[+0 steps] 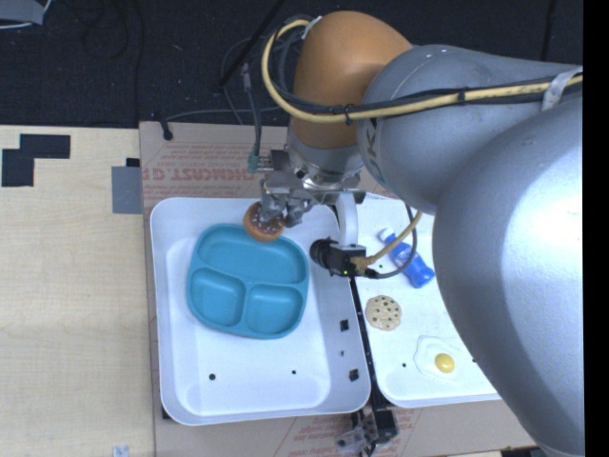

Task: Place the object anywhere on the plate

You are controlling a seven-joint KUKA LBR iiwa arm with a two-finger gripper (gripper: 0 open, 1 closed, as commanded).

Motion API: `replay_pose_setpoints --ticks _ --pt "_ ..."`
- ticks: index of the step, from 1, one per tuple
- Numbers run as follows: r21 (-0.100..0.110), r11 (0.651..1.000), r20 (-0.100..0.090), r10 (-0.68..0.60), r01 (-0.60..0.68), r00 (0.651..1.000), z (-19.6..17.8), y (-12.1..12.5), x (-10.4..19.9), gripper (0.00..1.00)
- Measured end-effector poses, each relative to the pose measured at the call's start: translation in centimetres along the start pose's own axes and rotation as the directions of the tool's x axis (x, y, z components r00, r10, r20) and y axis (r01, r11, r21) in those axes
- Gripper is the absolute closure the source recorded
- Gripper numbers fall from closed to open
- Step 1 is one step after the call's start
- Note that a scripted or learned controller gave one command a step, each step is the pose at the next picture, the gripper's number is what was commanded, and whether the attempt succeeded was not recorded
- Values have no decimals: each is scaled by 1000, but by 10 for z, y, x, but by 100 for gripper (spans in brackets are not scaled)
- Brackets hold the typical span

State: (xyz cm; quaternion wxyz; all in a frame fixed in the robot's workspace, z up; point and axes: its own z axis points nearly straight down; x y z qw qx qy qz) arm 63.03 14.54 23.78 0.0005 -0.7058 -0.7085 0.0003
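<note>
gripper [271, 212] gripping doughnut [263, 224] — over blue plate's [228, 298] rim

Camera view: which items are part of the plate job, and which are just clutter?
Job:
- blue plate, in the left bin
- gripper, above the plate's far rim
- brown round object at the gripper's tip

Lying about, in the right bin:
- cracker
- fried egg
- blue item, partly hidden by the arm
</note>
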Motion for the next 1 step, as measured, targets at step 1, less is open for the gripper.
replay_pose_setpoints --ticks 1 --pt "2 1000 1 0 0 1000 1 -1 -1 0"
